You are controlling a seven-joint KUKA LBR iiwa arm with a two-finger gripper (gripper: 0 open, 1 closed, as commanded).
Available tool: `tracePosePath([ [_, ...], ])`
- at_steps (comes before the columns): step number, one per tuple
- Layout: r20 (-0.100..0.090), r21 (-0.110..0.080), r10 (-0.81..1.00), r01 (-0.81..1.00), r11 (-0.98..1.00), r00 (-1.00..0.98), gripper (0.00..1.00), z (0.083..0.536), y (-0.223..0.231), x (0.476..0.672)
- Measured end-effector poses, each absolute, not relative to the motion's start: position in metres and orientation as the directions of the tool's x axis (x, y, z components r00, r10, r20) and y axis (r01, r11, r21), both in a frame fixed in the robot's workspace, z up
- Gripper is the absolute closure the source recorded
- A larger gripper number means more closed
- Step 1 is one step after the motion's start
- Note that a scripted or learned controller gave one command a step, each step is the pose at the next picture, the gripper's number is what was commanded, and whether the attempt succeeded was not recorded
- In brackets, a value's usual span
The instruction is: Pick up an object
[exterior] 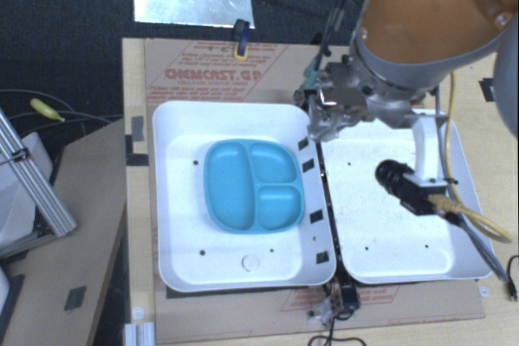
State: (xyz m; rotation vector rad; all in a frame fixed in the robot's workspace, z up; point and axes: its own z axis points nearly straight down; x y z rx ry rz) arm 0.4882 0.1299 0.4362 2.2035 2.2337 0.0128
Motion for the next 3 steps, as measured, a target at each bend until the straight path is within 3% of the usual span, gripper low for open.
tracePosePath([
  [1, -0.002, -0.001, 1.0, 1.0, -0.005, 0.005, 1.0, 0.388, 0.076, 0.497],
  [2, 0.003, 0.007, 1.0, 1.0, 0.009, -0.009, 1.0, 0.441, 0.133, 0.486],
  [3, 0.002, 0.007, 1.0, 1.0, 0.007, -0.007, 1.0, 0.449, 0.13, 0.487],
])
